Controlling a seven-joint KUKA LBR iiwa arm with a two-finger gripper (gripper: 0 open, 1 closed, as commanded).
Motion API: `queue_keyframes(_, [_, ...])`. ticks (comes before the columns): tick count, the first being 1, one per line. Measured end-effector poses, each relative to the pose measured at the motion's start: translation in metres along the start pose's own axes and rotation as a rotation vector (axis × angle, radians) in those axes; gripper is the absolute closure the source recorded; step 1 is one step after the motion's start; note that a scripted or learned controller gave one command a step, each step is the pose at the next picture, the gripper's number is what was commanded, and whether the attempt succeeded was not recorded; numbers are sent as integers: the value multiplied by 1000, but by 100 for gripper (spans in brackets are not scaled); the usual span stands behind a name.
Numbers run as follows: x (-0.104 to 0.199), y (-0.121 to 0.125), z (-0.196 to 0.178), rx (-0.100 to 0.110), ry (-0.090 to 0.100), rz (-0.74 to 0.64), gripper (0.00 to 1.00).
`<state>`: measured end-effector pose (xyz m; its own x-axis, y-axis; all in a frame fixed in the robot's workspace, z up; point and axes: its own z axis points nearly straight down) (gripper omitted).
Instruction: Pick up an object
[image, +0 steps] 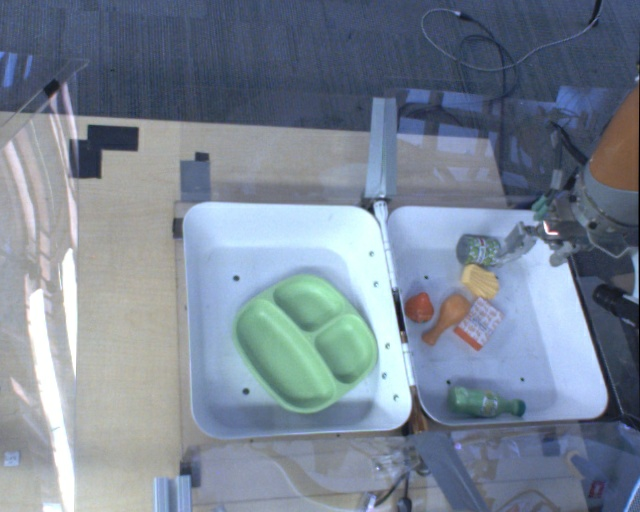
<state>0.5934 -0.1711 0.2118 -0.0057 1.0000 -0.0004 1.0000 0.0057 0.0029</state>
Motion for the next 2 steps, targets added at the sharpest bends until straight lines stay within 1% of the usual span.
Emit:
queue_keyframes(1, [26, 63, 112, -4, -2, 52, 0])
queue_keyframes(2, [28, 65, 101, -8, -3, 46, 100])
